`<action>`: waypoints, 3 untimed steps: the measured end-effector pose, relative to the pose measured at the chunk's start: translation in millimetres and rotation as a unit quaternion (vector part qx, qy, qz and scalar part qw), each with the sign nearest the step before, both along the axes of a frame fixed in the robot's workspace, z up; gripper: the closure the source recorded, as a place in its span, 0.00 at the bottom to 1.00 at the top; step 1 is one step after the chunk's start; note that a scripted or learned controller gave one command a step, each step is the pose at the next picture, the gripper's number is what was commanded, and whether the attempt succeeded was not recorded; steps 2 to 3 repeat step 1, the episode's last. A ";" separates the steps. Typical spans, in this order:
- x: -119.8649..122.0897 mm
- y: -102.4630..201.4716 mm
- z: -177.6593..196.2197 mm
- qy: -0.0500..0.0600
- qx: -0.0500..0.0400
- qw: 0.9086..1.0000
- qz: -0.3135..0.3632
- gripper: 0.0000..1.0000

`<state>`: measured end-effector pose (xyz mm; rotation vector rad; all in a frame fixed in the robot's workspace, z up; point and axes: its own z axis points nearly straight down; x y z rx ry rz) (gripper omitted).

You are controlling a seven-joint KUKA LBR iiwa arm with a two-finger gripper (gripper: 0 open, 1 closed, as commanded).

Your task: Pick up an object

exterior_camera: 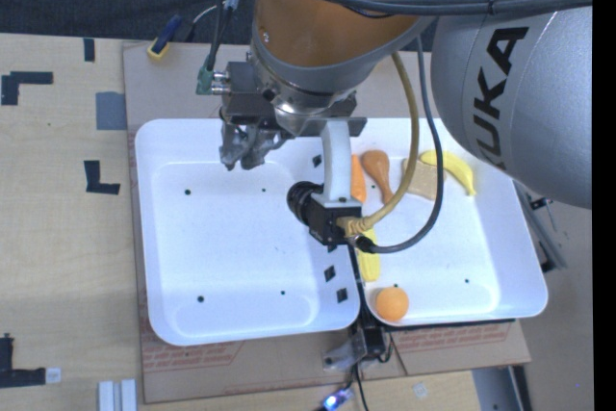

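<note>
My gripper [246,149] hangs over the far part of the left bin [231,255], near its back wall, with bare white floor beneath it. The objects lie in the right bin [462,250]. An orange ball [391,304] rests at its near left corner. A yellow banana [454,171] lies at the back, with a tan bread slice [422,184] and an orange drumstick-shaped piece [375,166] beside it. A carrot [358,180] lies by the divider, partly behind the arm's white bracket. A small yellow piece [369,266] shows under the cable.
The arm's large orange and grey body [385,5] covers the back of both bins. A black camera unit and tan cable [322,212] hang over the divider between the bins. Cardboard and wooden bench surround the bins.
</note>
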<state>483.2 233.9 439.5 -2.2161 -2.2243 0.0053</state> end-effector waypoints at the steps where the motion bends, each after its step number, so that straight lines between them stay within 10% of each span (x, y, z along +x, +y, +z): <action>1: 0.0 0.5 9.6 0.001 0.000 1.000 0.001 1.00; 3: 0.0 0.5 9.6 0.001 0.000 1.000 0.001 1.00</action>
